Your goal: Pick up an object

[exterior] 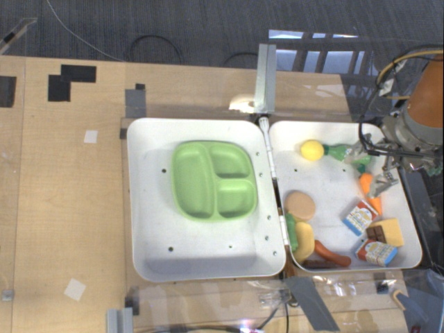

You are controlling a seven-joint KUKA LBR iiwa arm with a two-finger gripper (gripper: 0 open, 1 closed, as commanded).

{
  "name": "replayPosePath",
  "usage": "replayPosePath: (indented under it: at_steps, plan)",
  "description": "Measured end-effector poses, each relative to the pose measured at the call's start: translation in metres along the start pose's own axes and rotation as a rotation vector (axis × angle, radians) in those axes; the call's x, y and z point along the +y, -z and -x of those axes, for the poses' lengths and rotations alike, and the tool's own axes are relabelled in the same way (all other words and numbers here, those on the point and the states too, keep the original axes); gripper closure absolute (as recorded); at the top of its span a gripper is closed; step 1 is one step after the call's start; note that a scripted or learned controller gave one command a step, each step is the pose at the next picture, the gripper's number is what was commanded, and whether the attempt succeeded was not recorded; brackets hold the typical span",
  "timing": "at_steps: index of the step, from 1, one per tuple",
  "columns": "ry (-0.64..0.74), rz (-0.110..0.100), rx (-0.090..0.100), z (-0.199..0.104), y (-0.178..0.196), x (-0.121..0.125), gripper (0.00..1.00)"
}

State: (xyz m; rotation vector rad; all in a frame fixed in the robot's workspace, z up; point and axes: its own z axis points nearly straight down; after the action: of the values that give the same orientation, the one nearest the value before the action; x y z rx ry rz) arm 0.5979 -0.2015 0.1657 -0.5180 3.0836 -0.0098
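Jaws (383,180) hang low at the right edge of the right bin (333,132), spread open and gripping nothing, their tips just over a small orange carrot (368,189). Beside it lie a green toy (345,152), a yellow lemon (312,150), a tan round bun (300,205), a blue-and-white carton (359,218), a yellow block (387,232), a second carton (378,252), a red sausage (329,257) and a yellow-green piece (298,234). The left bin (152,186) holds a green divided tray (212,180). I judge this the approach step: next I should settle around the carrot, then close and lift, though I stand near the bin wall
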Motion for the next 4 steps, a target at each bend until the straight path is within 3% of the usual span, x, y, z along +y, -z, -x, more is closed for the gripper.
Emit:
replayPosePath:
  at_steps: [1, 2, 3, 4]
  plan:
    - [0.021, -0.006, -0.010, -0.035, -0.068, 0.008, 0.00]
    - [0.053, -0.010, -0.014, -0.077, -0.068, 0.021, 0.00]
    - [0.053, -0.010, -0.012, -0.058, -0.068, 0.080, 0.00]
    - [0.101, -0.007, -0.010, 0.013, -0.069, -0.006, 0.00]
